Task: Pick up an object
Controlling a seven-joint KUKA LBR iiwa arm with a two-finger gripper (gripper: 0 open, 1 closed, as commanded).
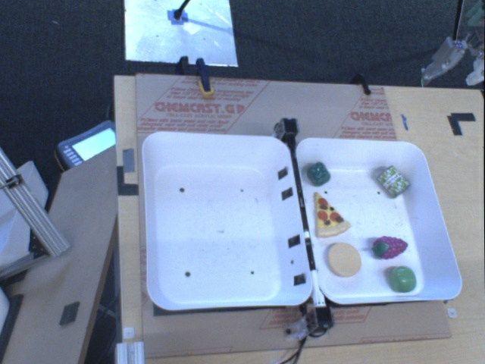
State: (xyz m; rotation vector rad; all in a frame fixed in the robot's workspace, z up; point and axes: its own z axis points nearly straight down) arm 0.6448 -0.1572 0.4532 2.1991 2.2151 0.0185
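Nearest me in the right bin [362,203], a green ball [402,279] sits in the front right corner. A flat tan disc [344,260] lies to its left, near the divider between the bins. Just behind the ball is a bunch of purple grapes [389,246]. Behind the disc is a pizza slice [330,215], its point towards the back. None of these four touch one another.

Further back, a green-and-white cube [392,180] rests near the right bin's far right corner. A small dark green piece [317,174] sits near its far left corner. The left bin [220,226] lies alongside, touching the right bin along the middle seam.

Both bins rest on a brown sheet [250,105] with red lettering. A shiny metal plate [180,21] lies beyond it on the dark floor.

Farthest off, at the upper right, I see the gripper [449,58], pale and blurred. It hangs beyond the bench's back edge, well apart from every object and touching none of them. I cannot tell how wide the claw is.
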